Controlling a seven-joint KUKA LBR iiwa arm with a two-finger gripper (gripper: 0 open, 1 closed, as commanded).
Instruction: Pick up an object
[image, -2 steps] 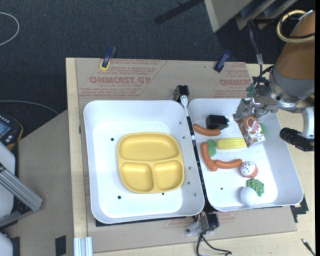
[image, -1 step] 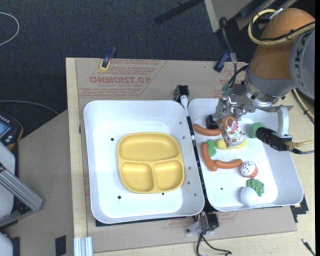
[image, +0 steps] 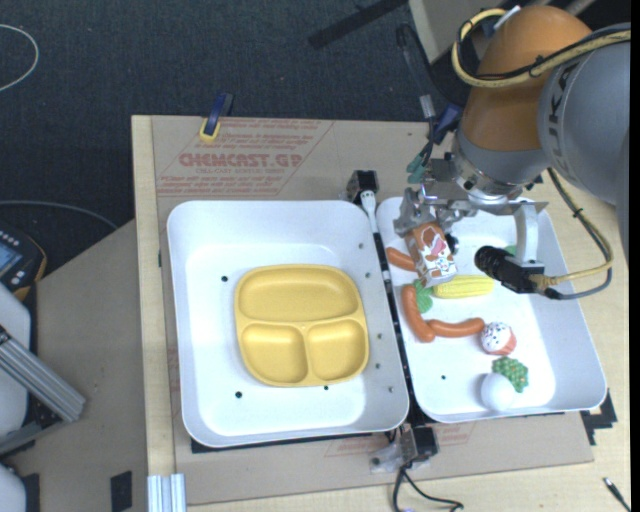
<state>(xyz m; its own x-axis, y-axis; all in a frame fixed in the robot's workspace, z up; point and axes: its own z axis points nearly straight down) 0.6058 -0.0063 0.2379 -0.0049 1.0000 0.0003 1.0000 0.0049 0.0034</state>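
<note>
Camera view from above the bench: two shallow white bins sit side by side on a board. The left bin (image: 190, 300) holds a yellow divided tray (image: 300, 325), lying flat near its middle. The right bin (image: 570, 330) holds the loose toys. The arm (image: 520, 90) comes in from the right, its orange band bulging above the wrist, and the gripper (image: 432, 222) hangs over the far left part of the right bin.

Directly under the gripper stands a small carton (image: 434, 254), red and white, tilted a little. Its top meets the fingers, but from here I cannot tell whether they are clamped on it or merely touching it, nor how wide they stand.

Just beside the carton lies a corn cob (image: 466, 289), and to its left a carrot (image: 412, 306). An orange sausage (image: 450, 327) curves below them. Nearer the front sit a red and white ball (image: 496, 339), a green broccoli piece (image: 514, 373) and a white ball (image: 497, 392).
</note>
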